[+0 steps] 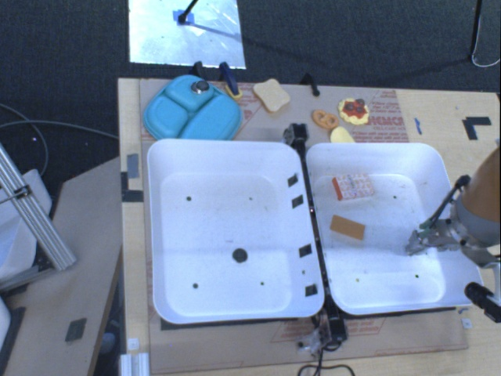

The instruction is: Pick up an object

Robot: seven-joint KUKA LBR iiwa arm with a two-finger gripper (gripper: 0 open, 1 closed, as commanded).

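Nearest the camera, the front rims of two white bins run along the bench's front edge. Left bin (168,288) carries one small dark disc (239,254) on its floor, toward the front. Right bin (344,292) carries two candidate objects: a brown block (347,228) near the floor's middle, and a white packet (353,186) with red print behind it, toward the bin's rear wall. Both lie flat and apart from each other.

Tool (416,245) stands low inside the right bin, near its right wall, on the end of the arm (479,210). It is well apart from the block and the packet, and nothing shows between its tips. Whether the tool is open or closed cannot be determined at this resolution.

Task status: no object is lifted; every object in the bins rests on a bin floor. The pick appears not yet made. Remaining, by judgement: move the tool over the block, the closest item, descend, close, and raise.

Behind the bins, along the bench's rear edge, lie a blue tray (192,112), a toast slice (272,95), a pretzel (324,119) and other small toys.
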